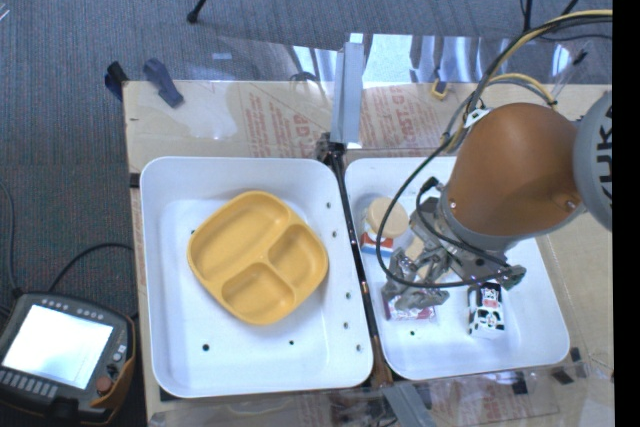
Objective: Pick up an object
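Note:
In the right bin (545, 340) my gripper (412, 285) reaches down from the orange-banded wrist, its grey fingers close over a small red and white packet (412, 313) lying on the bin floor. Whether the fingers touch the packet I cannot tell. A beige cup with a red and blue label (383, 221) lies just left of the wrist, near the bin's left wall. A small black and white cow-patterned carton (487, 308) stands right of the gripper.
The left bin (165, 355) holds a yellow divided plate (258, 256). A metal post (345, 100) rises behind the gap between the bins. A teach pendant (62, 352) lies on the floor at lower left.

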You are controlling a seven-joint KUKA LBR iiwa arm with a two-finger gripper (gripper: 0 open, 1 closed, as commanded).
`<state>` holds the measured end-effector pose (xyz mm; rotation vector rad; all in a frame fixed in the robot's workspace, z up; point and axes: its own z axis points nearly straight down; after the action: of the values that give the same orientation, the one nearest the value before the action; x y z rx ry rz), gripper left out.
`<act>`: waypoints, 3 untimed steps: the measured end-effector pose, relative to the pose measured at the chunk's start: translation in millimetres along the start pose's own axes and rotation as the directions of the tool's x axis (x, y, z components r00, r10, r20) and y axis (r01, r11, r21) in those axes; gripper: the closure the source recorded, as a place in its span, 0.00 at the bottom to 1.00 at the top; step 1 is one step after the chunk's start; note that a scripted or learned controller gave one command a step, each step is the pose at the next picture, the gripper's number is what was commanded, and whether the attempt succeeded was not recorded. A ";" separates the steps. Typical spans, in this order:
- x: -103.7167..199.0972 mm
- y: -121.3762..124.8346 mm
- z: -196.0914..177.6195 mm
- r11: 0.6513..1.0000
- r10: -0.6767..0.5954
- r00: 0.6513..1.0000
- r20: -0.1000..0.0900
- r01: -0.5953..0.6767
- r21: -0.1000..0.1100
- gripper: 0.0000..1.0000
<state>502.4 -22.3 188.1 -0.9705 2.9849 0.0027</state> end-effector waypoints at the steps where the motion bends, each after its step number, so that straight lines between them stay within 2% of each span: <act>1: -31.3 72.3 1.7 0.994 -0.108 0.994 -0.003 0.108 -0.004 1.00; 2: -29.9 57.8 1.9 0.840 -0.542 0.840 -0.001 0.542 -0.004 1.00; 3: 28.5 7.1 2.0 0.363 -0.932 0.363 0.003 0.932 -0.006 1.00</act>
<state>475.2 -33.3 185.9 -2.4874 1.9176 0.0087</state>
